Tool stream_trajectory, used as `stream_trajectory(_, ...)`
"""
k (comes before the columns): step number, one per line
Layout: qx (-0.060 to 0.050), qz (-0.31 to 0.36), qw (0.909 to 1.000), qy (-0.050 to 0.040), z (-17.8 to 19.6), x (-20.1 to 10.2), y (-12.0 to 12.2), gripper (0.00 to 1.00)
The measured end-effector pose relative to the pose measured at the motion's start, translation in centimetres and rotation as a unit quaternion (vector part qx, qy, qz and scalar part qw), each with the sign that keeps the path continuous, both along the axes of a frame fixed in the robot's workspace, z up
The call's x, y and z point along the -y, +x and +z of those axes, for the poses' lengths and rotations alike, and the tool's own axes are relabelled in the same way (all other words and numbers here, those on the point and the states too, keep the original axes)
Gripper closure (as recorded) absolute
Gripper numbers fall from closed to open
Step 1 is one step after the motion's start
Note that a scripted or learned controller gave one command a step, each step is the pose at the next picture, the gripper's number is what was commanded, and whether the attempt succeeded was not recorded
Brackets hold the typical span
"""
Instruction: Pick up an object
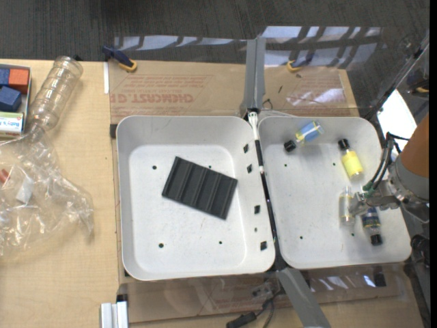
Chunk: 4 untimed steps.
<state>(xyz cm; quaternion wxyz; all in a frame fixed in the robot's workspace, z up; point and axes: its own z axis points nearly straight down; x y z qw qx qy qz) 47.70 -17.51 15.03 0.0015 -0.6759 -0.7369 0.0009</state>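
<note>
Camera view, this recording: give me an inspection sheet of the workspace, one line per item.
Surface: two shallow white bins side by side, left bin and right bin, on a wooden bench over brown cardboard.
Job's things: dark grey ribbed rectangular pad lying flat in the left bin; small blue-and-yellow bottle, yellow bottle with black cap and a small dark-capped item in the right bin.
Clutter: clear plastic bottle, crumpled clear plastic bag, box of coloured blocks on the bench left of the bins.
Hand: hand low in the right bin; finger state unclear.
Cables: dark cable by the arm.
Surroundings: dark carpet.
</note>
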Motion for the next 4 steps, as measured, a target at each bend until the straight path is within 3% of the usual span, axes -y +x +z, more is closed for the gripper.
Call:
stream_trajectory(1,0.000,0.000,1.0000,0.0000,0.0,0.0,0.0,0.00)
stream_trajectory(2,0.004,0.028,0.9996,0.0063,-5.5,0.6,0.5,0.00)
stream_trajectory(3,0.002,0.022,0.9997,0.0010,-4.9,1.4,0.2,1.00)
stream_trajectory(4,0.002,0.026,0.9997,-0.0008,7.7,-4.6,0.4,1.00)
